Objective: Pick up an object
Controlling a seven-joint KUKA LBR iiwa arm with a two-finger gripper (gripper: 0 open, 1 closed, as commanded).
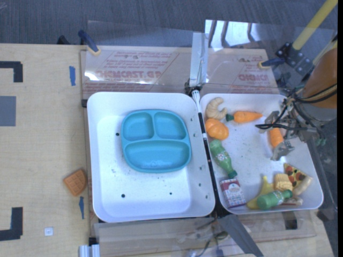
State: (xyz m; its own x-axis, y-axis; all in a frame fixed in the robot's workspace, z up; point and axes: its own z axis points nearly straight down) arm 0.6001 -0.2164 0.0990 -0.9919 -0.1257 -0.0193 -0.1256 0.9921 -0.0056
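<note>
two white bins are set side by side on the bench. in the left bin (102, 143) a blue plate (156, 141) with three parts is laid flat, near the middle. the right bin (246, 165) is filled with toy food. a pale croissant (215, 107) is seen at the far left corner, with an orange fruit (216, 129) just near of it. a carrot (245, 116) is laid just right of the croissant. a green bottle (222, 158) is laid along the left wall, and a small red box (232, 192) is found near of it. at the near right corner a banana (262, 189), a second green bottle (274, 199), a piece of corn (283, 183) and a pizza slice (297, 176) are piled close together.

the gripper (283, 138) is reached in from the right, low over the right side of this bin. a small orange thing (275, 137) is seen right at its metal parts (it cannot be told if it is held). whether the claw is open or closed cannot be told.

an orange waffle (75, 182) is left on the wooden bench, left of the bins.
</note>
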